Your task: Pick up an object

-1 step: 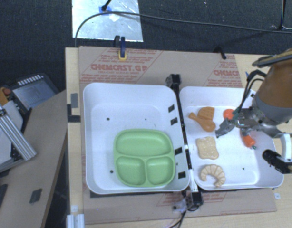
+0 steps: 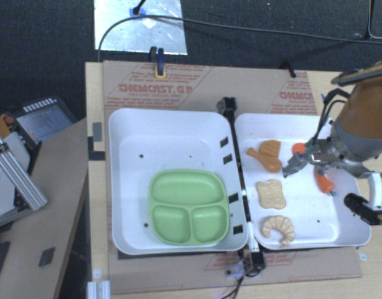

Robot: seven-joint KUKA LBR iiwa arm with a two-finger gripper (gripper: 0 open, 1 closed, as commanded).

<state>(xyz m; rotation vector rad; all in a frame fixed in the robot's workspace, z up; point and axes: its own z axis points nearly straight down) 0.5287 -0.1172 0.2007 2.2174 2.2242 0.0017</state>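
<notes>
The gripper point(image 2: 295, 165) hangs low over the right bin point(image 2: 346, 229), its dark fingers pointing toward the bin's left half; whether the jaws are spread or pressed together I cannot tell, and nothing shows between them; just to its left lies an orange-brown drumstick-shaped piece point(image 2: 266, 155), near the fingertips but apart from them; a small orange item point(image 2: 298, 148) sits just above the gripper, partly hidden by it; another small orange-red item point(image 2: 325, 182) lies to the gripper's right, under the wrist.

Below the drumstick piece, a pale tan slice shaped like toast point(image 2: 271, 194) lies flat on the bin floor; below that, near the front wall, rests a light brown croissant point(image 2: 278, 228), well apart from the gripper.

The grey arm point(image 2: 365, 126) with its orange band reaches in from the right, over the bin's right wall.

Across the dividing rim, the left bin point(image 2: 135, 136) holds a green three-compartment tray point(image 2: 188, 205) toward its front; both bins stand on a brown cardboard sheet point(image 2: 197, 86) with red lettering.
</notes>
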